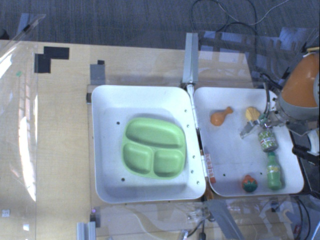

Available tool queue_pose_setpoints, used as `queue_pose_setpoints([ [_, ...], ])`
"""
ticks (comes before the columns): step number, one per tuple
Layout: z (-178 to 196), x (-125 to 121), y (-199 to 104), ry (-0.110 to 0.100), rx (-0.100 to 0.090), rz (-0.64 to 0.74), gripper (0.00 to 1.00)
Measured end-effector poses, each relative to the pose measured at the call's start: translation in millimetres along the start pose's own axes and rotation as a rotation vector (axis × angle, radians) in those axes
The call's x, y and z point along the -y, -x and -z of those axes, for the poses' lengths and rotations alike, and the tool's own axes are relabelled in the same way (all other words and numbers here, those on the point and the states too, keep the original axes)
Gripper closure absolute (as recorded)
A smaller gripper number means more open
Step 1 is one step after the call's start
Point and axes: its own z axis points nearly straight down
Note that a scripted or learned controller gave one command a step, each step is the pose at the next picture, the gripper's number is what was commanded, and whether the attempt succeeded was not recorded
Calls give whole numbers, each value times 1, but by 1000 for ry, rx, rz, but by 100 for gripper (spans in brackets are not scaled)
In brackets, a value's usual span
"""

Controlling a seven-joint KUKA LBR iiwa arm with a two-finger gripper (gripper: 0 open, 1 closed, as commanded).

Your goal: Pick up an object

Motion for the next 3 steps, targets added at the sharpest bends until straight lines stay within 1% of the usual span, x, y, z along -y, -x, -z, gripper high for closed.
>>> queue_pose_setpoints([
  [1,1,51,-15,2,1,-59,0],
  [2,1,97,-28,3,3,-11,0],
  [3,0,16,-11,3,1,-131,0],
])
